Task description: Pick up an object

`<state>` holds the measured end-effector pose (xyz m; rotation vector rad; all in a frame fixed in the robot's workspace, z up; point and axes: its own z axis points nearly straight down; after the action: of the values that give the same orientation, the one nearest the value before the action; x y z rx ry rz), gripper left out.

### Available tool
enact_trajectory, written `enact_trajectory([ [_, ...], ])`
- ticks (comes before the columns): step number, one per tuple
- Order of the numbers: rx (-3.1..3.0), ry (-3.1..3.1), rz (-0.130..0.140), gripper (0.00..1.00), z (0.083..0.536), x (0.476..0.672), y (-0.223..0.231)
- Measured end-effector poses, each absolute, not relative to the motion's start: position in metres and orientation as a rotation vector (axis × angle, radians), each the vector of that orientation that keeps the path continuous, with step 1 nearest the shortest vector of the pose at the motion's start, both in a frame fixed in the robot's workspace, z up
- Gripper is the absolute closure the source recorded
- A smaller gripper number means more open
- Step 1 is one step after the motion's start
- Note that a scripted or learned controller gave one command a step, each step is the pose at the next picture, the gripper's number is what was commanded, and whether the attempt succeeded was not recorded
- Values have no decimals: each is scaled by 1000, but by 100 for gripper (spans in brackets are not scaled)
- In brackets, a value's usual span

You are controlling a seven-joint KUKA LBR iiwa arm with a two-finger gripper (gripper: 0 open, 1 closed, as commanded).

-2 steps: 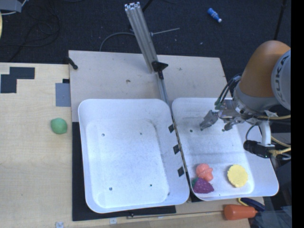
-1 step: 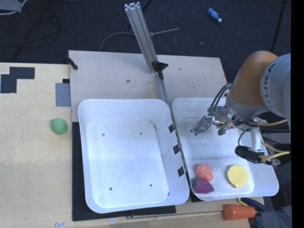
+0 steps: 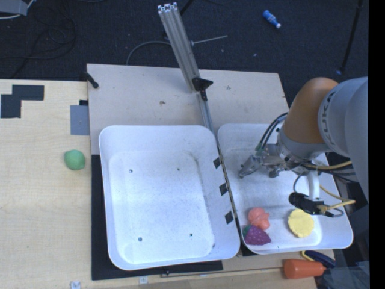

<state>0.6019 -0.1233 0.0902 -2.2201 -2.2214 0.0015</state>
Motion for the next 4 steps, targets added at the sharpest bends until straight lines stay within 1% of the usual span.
enact_trajectory([
  [1, -2225, -2221, -2, 100, 102, 603, -125],
  [2, -2225, -2223, -4, 100, 163, 607, -131],
  [3, -2224, -2224, -5, 100, 223, 605, -125],
  [4, -2223, -2221, -1, 100, 241, 605, -126],
])
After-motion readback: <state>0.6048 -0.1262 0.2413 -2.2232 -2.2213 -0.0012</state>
